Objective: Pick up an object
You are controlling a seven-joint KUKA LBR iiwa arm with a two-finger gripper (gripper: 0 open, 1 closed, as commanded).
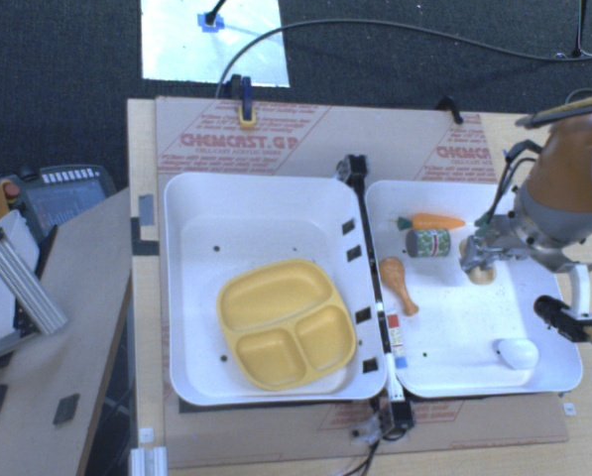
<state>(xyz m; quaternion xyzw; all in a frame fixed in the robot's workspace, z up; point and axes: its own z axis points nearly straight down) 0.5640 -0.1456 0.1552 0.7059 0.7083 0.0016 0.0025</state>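
Beneath my pincer [479, 256], in the right bin [454, 370], lies a small tan object [483, 273] that I judge to be my target; it sits just beside the little green-labelled can [429, 243], on the side away from the divider. How my pincer stands over it I cannot tell from this angle, nor whether anything is caught. The object looks light and rounded, probably hard plastic, so it may roll or slip; I would take it across its narrowest part. Beyond the can lies a toy carrot [436, 221], touching or nearly so, and below the can, nearer the divider, a toy drumstick [399, 284]. A white rounded piece [518, 351] rests well away from the can, toward the bin's near corner. Bare floor stretches between those, giving room to lift straight up. Past the divider, the left bin [201, 216] carries a yellow sectioned tray [286, 320].
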